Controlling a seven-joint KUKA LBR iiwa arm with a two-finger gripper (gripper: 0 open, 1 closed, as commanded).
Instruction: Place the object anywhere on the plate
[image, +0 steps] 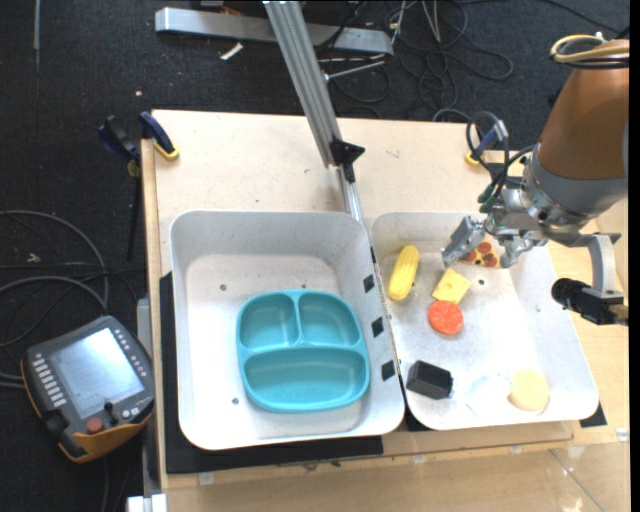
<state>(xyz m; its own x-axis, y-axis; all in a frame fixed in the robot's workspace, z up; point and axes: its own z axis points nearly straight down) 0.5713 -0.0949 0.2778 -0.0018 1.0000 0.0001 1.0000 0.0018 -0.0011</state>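
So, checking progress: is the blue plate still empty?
Empty. All three compartments of the blue plate show bare; the food pieces lie in the right bin.

Robotics lab. Evidence: a wooden bench with clamps at its corners, a teach pendant lying on dark carpet, loose cables behind, and an aluminium camera pole.

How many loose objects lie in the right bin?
6, perhaps more under the gripper: corn cob at left, cheese wedge, red tomato, black block in front, pale disc front right, pizza slice beneath the gripper.
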